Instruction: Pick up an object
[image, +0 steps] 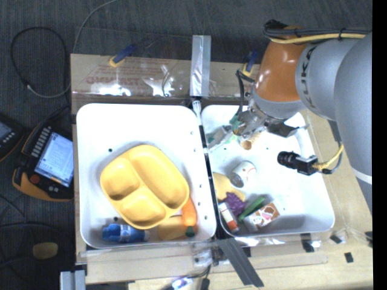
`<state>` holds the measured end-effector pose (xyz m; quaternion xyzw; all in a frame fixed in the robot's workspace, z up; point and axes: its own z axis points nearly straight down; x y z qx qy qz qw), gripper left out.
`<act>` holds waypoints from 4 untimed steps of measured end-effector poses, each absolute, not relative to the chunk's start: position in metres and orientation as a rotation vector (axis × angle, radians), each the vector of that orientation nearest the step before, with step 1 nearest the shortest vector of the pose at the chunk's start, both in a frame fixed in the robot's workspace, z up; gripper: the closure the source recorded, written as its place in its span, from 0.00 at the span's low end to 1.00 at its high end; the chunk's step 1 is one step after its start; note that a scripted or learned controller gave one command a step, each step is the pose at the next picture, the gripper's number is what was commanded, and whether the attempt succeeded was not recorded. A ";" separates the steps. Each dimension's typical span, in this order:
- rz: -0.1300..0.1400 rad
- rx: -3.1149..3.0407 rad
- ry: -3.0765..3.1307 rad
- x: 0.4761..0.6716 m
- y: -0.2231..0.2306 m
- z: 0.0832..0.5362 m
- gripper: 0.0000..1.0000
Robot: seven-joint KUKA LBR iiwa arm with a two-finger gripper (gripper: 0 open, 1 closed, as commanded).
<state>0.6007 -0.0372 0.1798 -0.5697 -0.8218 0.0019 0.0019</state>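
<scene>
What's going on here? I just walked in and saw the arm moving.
A grey KUKA arm reaches from the right over the right bin, its gripper low near the back left corner, among small items. A white ball lies mid-bin. The left bin holds a yellow divided plate, a carrot and a blue bottle.

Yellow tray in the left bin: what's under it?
The yellow tray overlaps a blue bottle, a carrot and a yellow object at its near edge. Anything beneath its middle is covered.
</scene>
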 end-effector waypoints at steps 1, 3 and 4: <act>0.011 -1.909 -2.490 0.594 -0.103 0.131 0.00; -0.014 -1.712 -2.650 0.547 -0.101 0.097 1.00; 0.000 -1.548 -2.736 0.560 -0.069 0.236 1.00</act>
